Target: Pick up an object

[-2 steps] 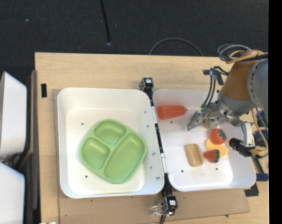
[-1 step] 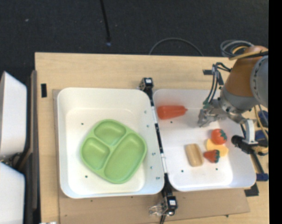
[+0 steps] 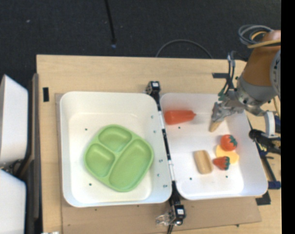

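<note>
— Where was the gripper point(image 3: 220, 115)?
— Over the right bin point(image 3: 249, 179), a tan stick point(image 3: 215, 126) pinched between its closed fingers, just above the floor.
— And the other pieces?
— Orange carrot point(image 3: 179, 116) left; tomato point(image 3: 228, 142) just below.

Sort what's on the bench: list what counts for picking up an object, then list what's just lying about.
For the pick:
gripper, over the right bin
orange carrot-like toy
tan bread-like block
red tomato-like toy
strawberry on a yellow piece

Lying about:
green divided plate in the left bin
cable on the dark floor
</note>
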`<state>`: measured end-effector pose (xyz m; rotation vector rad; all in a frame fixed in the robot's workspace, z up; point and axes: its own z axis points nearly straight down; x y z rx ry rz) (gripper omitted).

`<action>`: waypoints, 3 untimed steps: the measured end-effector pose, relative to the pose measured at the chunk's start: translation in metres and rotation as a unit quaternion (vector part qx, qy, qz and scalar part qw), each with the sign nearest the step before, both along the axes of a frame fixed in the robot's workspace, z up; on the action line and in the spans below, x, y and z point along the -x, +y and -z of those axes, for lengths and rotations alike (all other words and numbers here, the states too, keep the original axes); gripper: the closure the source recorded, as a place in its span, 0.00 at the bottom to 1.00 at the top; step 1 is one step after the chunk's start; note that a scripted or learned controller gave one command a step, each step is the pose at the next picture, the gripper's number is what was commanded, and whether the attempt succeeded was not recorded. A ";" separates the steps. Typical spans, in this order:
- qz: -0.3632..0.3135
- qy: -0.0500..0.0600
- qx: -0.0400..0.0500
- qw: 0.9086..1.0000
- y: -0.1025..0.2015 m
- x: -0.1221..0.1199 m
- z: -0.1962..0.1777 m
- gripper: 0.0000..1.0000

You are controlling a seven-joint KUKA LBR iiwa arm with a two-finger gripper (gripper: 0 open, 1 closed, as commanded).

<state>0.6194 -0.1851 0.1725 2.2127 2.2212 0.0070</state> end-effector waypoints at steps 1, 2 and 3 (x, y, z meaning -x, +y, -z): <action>0.000 -0.001 0.000 1.000 0.001 -0.002 -0.066 1.00; -0.001 0.001 0.000 1.000 0.001 -0.003 -0.090 1.00; -0.001 0.003 -0.001 1.000 0.051 0.013 -0.099 1.00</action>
